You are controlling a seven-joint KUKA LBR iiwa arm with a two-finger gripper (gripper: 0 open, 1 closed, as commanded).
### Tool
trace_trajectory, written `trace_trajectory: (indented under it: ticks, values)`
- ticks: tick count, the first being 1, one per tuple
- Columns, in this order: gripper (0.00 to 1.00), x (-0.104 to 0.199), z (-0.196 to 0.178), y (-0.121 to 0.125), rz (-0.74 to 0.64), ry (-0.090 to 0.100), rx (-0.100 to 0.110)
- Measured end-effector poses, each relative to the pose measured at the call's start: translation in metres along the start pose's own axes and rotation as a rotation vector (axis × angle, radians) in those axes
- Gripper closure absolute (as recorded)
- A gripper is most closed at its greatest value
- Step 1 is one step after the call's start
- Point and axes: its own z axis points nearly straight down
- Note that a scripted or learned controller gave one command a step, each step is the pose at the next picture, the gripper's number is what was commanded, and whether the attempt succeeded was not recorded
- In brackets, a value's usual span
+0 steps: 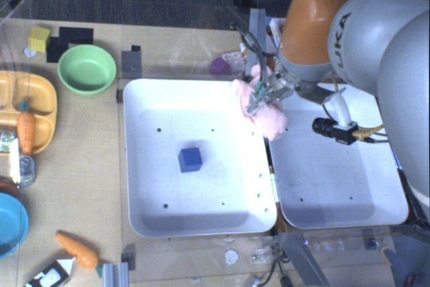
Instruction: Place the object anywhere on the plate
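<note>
A soft pink object (271, 119) hangs over the upper end of the divide between the two white bins. My gripper (257, 100) is shut on it, its fingers pressed into the pink mass from above. A small blue cube (191, 159) lies near the middle of the left bin (144, 212). On the bench at far left sits a yellow divided plate (37, 92) with a carrot (25, 132) on it. A blue dish (11, 224) pokes in at the lower left edge.
A green bowl (86, 68) and a yellow block (39, 39) stand at the back left. A small purple item (218, 66) sits behind the left bin. A second carrot (78, 249) lies at the front left. The arm covers the right bin's (349, 205) far side.
</note>
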Motion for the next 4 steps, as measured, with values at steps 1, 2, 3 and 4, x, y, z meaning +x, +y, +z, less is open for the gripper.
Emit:
trace_trajectory:
  ticks: [1,2,3,4]
  values:
    - [1.0,0.033,0.001,0.055,-0.132,0.001,0.001]
    - [1.0,-0.095,-0.001,-0.021,-0.315,-0.002,0.003]
    - [1.0,-0.016,-0.001,0.027,-0.491,-0.001,-0.001]
    - [1.0,0.085,0.056,0.025,-0.798,0.004,0.002]
